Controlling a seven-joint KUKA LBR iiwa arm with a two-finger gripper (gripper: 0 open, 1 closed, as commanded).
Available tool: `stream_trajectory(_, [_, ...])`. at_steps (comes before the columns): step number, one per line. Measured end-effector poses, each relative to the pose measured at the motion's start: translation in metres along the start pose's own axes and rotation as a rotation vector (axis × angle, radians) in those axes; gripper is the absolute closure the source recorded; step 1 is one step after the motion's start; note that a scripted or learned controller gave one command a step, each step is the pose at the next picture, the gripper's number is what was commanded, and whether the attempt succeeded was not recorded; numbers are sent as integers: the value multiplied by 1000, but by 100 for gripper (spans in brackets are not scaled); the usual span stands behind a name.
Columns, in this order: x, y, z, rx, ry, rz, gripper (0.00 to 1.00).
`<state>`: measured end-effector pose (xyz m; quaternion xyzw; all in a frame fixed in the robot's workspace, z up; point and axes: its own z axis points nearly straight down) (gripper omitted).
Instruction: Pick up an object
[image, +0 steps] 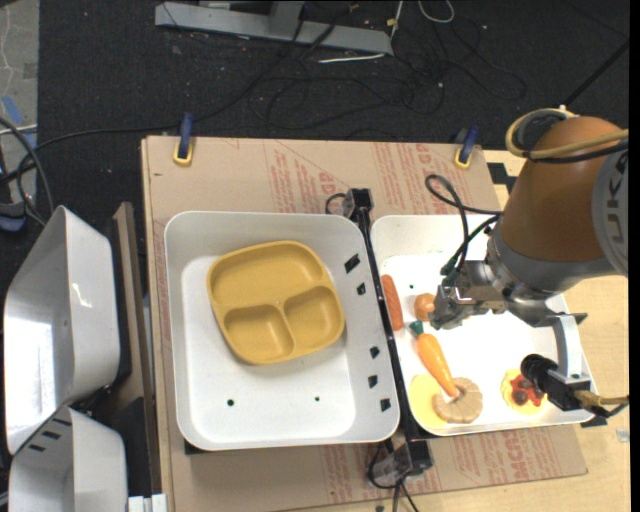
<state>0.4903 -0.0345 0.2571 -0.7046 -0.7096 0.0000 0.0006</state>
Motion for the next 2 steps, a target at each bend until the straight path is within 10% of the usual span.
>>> stream_trajectory(2, [102, 12, 27, 1, -1, 4, 100])
